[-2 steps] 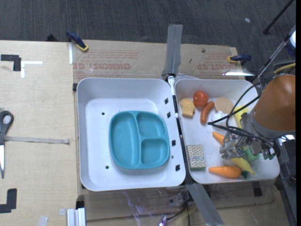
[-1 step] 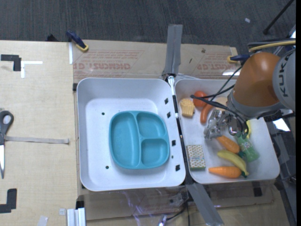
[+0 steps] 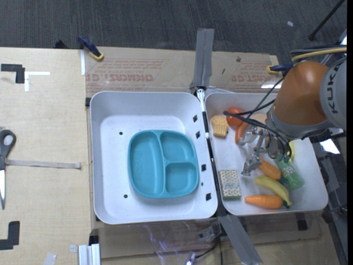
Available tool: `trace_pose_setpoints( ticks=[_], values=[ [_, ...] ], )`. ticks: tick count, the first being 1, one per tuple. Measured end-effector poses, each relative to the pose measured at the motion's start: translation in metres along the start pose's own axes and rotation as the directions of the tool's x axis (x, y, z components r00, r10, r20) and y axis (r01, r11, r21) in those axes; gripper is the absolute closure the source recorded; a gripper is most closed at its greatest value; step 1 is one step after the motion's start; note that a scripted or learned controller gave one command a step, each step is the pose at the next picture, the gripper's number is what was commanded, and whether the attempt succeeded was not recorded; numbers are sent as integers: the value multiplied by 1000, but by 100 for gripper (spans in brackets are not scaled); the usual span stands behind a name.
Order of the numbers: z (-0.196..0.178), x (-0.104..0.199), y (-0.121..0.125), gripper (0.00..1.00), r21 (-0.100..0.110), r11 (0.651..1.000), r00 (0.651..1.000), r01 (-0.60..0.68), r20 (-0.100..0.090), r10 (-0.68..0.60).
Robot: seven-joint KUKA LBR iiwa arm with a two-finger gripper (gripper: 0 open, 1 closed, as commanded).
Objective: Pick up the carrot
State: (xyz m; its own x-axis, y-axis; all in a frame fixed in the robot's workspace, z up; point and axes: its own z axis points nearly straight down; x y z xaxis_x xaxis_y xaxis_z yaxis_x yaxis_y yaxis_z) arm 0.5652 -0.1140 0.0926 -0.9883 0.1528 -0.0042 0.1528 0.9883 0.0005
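Bench [image 3: 44, 203] bears two bins [image 3: 105, 148], scissors [image 3: 4, 148].

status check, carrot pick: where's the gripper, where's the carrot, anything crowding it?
Gripper low in right bin, nothing visibly held. Carrot lies flat at bin's front edge, apart from gripper. Banana right behind carrot, sponge beside it.

Robotics lab setup: plywood worktop [image 3: 38, 192] with taped bins [image 3: 99, 148], cardboard sheet [image 3: 143, 70], clamps [image 3: 91, 47], scissors [image 3: 4, 148], loose cables [image 3: 320, 51], dark carpet floor [image 3: 138, 10].
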Motion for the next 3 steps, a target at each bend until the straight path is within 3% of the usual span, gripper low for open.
trace_pose_setpoints(
  ticks=[1, 2, 3],
  values=[
    [-1, 54, -43, 0, 1, 999, 999, 52, 0, -52],
    [-11, 51, -42, 100, 1, 998, 998, 55, 6, -55],
    [-21, 49, -42, 100, 2, 998, 998, 56, 11, -56]
  ],
)
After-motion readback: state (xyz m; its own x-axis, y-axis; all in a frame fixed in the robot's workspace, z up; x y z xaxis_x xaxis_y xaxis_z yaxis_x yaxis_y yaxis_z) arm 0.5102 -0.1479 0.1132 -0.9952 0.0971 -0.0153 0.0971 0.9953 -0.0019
